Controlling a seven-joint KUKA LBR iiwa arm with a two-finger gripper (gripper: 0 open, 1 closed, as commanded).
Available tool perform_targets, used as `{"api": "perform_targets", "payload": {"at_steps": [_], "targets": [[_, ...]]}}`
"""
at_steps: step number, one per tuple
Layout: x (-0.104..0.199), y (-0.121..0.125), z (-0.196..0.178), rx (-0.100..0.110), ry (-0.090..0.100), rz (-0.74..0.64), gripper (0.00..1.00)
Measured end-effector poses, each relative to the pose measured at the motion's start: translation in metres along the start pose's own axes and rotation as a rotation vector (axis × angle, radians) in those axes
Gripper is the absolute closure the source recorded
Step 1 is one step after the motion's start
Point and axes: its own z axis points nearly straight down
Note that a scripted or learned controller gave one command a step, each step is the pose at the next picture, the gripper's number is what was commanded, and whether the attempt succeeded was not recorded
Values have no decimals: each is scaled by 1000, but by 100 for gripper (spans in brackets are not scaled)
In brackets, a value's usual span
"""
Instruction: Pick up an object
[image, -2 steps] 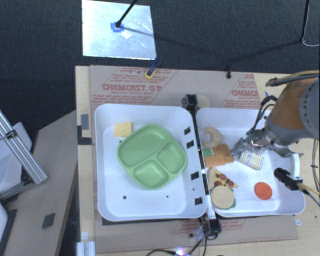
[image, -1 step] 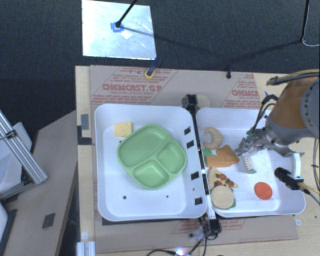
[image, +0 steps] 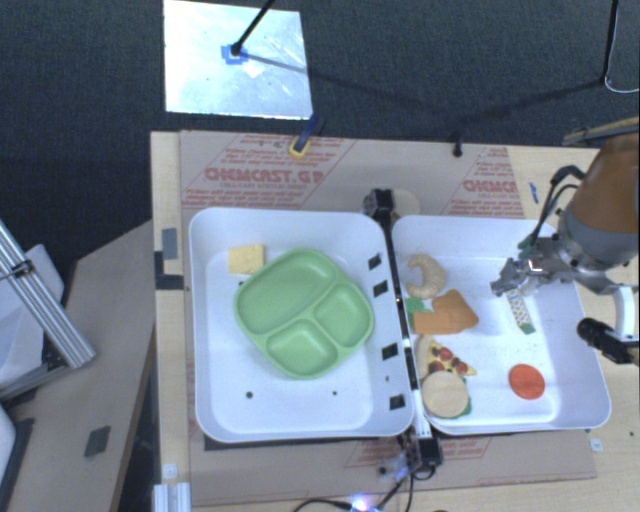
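My gripper (image: 517, 280) hangs over the upper right part of the right bin (image: 590, 405), on the grey arm with the orange band (image: 612, 190). Just below it lies a small pale stick with green marks (image: 522, 313), touching or nearly touching the gripper's tip. Further left in this bin lie a beige curved pastry (image: 427, 274), an orange wedge (image: 446, 314), a pizza slice (image: 449, 359) and a round bun (image: 445, 396). A red disc (image: 526, 381) rests near the front right.
The left bin (image: 205, 400) holds a green divided plate (image: 304, 312) and a yellow block (image: 246, 259). A black clip-studded divider (image: 393, 300) separates the bins. A black part of the arm (image: 606, 340) overhangs the right bin's right rim.
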Motion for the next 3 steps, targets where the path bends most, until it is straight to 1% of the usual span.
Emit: {"api": "perform_targets", "payload": {"at_steps": [1, 2, 3], "targets": [[-1, 5, -64, -2, 0, -5, 100], [-1, 6, -65, 3, 1, -5, 100], [50, -20, -67, 7, 3, -7, 100]]}}
